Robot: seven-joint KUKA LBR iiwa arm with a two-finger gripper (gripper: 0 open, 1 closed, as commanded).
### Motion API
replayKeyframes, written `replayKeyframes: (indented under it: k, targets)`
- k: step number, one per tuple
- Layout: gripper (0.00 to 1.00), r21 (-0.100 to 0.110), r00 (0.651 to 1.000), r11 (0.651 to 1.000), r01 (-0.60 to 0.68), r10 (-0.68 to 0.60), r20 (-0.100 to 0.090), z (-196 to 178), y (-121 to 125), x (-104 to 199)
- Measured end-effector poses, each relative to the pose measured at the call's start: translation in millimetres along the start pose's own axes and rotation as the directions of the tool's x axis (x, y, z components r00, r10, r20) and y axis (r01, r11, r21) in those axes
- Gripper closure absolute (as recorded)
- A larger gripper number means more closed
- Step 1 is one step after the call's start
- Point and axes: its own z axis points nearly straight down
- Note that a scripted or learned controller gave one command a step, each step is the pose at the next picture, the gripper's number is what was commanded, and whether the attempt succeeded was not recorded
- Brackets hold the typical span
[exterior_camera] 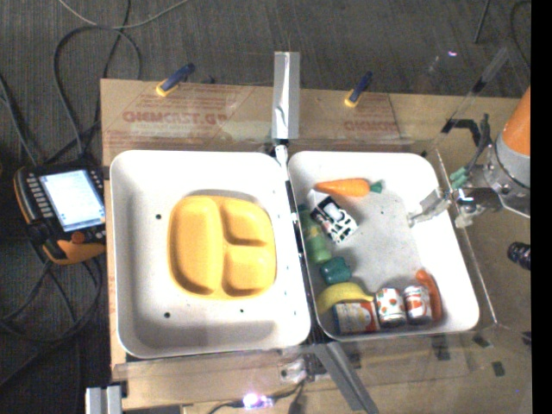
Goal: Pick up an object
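Observation:
The right bin (392, 240) holds the objects. An orange carrot (345, 187) lies near its far edge, and a black-and-white toy (335, 218) sits just below it. Green pieces (321, 247) and a teal piece (335, 271) line the bin's left wall. A yellow fruit (339, 295) and three small cans (390, 307) crowd the near edge. My gripper (436, 201) hangs over the bin's right rim, apart from all of them, with nothing seen in it.
The left bin (138, 231) carries a yellow divided tray (224, 242). A tablet (65, 195) lies off the bench to the left. Two blue-and-yellow clamps (175, 78) (359, 87) grip the cardboard at the back. The middle of the right bin's floor is bare.

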Motion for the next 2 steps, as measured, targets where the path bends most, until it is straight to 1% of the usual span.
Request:
replayKeyframes:
  k: [1, 2]
  targets:
    - [0.00, 0.000, 0.987, 0.987, -0.161, 0.161, 0.002, 44.4, 111.2, 69.7]
    - [0.00, -0.002, 0.967, 0.967, -0.253, 0.253, 0.004, 160.2, 130.8, 74.2]
